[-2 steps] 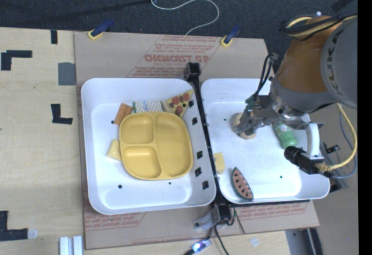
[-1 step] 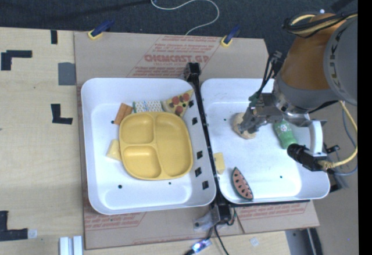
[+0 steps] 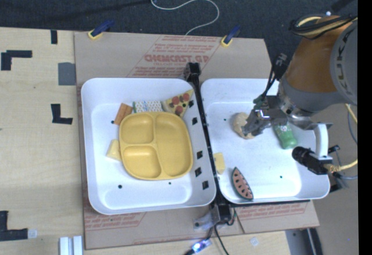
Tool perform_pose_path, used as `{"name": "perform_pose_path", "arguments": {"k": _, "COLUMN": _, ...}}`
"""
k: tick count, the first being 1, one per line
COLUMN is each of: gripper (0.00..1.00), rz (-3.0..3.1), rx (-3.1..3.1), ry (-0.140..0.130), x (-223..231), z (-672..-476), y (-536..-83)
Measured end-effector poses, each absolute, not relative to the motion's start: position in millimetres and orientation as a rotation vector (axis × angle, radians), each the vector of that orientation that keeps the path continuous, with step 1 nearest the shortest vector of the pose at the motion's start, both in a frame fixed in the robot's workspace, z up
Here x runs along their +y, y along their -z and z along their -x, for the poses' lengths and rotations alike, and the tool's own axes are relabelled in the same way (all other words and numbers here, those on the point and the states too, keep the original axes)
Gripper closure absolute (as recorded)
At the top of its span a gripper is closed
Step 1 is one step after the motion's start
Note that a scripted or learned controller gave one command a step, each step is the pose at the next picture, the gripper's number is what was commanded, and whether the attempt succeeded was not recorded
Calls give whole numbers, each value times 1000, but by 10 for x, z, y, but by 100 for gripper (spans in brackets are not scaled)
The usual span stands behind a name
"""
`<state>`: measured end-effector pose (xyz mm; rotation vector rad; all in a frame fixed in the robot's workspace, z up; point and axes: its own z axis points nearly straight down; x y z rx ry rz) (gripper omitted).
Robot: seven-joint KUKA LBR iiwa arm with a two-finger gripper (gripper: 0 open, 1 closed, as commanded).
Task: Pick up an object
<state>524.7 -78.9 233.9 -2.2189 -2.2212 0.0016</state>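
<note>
Watermelon slice [image 3: 242,183] lies low in the right bin [image 3: 264,191]; pincer [image 3: 253,126] touches a tan lump [image 3: 241,124], grip unclear.

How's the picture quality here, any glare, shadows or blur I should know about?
In the camera view, light is even and soft; the right bin floor looks bright, nearly washed out, with no hard glare spot. Faint shadow lies under the yellow divided plate and beside the gripper. The whole frame is slightly soft, so the gripper's dark fingers blur against the beige object.
</note>
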Motion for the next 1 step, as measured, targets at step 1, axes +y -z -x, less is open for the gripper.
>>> {"name": "perform_pose_path", "arguments": {"k": 1, "gripper": 100, "rz": 2220, "rx": -2221, "ry": -4, "x": -739, "z": -5185, "y": -2296}}
